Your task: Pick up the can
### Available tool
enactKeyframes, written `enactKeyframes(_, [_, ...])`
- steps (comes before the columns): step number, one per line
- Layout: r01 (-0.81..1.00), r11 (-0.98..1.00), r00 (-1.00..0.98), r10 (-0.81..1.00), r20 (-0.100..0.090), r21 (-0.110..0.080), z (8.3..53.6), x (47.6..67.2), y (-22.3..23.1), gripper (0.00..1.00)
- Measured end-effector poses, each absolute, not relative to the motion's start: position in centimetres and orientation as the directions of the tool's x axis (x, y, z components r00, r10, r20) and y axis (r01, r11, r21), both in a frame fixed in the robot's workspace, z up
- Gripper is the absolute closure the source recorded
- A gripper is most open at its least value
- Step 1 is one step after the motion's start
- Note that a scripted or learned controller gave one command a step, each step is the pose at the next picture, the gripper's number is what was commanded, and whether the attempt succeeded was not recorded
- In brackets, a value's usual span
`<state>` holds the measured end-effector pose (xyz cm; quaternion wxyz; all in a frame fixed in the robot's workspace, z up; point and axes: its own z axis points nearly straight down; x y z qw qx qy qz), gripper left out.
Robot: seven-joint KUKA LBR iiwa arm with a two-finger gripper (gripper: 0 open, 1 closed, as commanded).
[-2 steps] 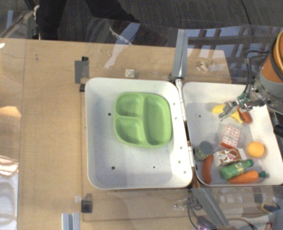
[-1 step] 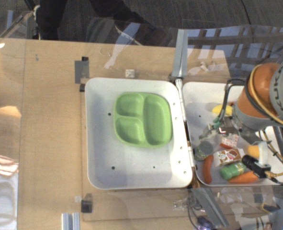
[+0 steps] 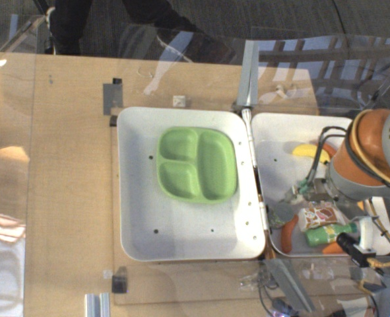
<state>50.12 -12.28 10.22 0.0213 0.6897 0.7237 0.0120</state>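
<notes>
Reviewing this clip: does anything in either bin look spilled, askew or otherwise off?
Nothing looks spilled or broken. The green divided plate sits slightly turned in the left bin. The right bin holds a jumbled pile under the arm, including a green bottle lying on its side.

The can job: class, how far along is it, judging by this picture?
Done: the arm has reached over the right bin. In hand: nothing visibly gripped. Left: the can, if it is the red-and-white object among the clutter, lies in the bin, unlifted.
</notes>
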Motion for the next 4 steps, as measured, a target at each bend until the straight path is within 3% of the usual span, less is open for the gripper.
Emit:
enactKeyframes(1, [0.942, 0.334, -0.334, 0.943, -0.019, 0.034, 9.9, 49.9, -15.3, 0.0])
enactKeyframes(2, [0.941, 0.333, -0.331, 0.943, -0.04, 0.053, 11.5, 50.6, -15.7, 1.0])
enactKeyframes(3, [0.942, 0.333, -0.332, 0.943, -0.037, 0.049, 11.3, 50.5, -15.7, 0.0])
enactKeyframes(4, [0.97, 0.24, -0.24, 0.971, -0.016, 0.026, 9.8, 58.7, -20.6, 0.0])
